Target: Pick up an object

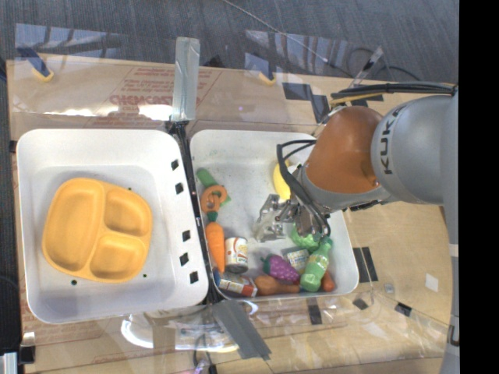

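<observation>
Toys [269,275] crowd the right bin's [234,142] near edge, so the tool [273,218] hangs just above them; its opening I cannot tell

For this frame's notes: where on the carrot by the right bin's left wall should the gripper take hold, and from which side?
Probably the carrot at mid-body, from straight above, fingers closing across its width. It lies flat and lengthwise along the right bin wall, so the ends are crowded by a small can and other toys. The gripper sits to its right.
</observation>
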### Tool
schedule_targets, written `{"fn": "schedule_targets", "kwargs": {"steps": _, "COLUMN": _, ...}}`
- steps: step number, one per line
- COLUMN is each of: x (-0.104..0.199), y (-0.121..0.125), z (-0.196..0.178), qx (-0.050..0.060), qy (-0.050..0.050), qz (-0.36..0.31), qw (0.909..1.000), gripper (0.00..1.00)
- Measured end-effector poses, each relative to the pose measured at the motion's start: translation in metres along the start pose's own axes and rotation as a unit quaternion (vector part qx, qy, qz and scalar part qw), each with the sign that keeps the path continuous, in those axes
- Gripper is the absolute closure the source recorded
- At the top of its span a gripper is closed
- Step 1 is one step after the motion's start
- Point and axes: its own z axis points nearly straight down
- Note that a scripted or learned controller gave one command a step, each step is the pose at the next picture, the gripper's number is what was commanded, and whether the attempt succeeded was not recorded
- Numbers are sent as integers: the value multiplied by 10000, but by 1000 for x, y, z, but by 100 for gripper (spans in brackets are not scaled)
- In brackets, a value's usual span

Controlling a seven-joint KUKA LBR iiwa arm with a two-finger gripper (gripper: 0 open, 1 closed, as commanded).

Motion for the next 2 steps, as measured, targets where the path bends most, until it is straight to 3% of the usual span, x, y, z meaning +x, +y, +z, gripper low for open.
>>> {"fn": "schedule_targets", "kwargs": {"steps": 1, "x": -29, "y": -5, "z": -208, "qx": 26, "qy": -69, "qz": 248, "qw": 9997, "gripper": 100}}
{"fn": "schedule_targets", "kwargs": {"steps": 2, "x": -27, "y": -5, "z": -204, "qx": 18, "qy": -26, "qz": 249, "qw": 9997, "gripper": 0}}
